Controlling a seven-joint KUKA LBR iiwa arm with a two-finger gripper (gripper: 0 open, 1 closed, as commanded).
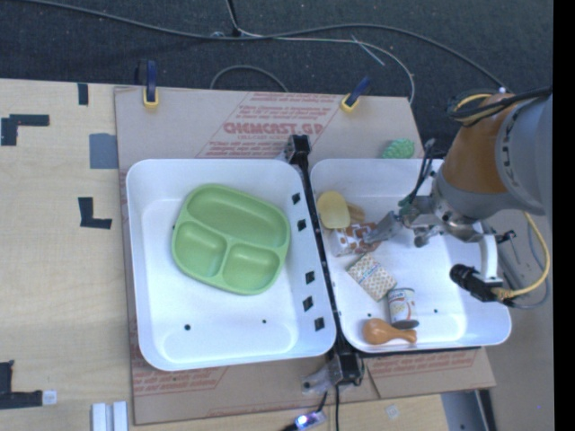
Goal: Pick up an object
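Observation:
My gripper (pixel 388 226) reaches into the right bin (pixel 454 329) from the right, low over its upper middle. Its tip lies right beside a small red-and-white patterned packet (pixel 349 238), and nothing shows held in it. A pale yellow rounded object (pixel 332 209) rests just left of the tip by the divider. Below the gripper lie a checkered block (pixel 371 277), a small can (pixel 401 305) and an orange spoon-like piece (pixel 389 332) near the front wall.
A green divided tray (pixel 232 238) sits in the left bin (pixel 153 330). A small green object (pixel 398 149) lies outside, behind the right bin. The arm's orange band (pixel 472 155) and cables overhang the right bin's right side.

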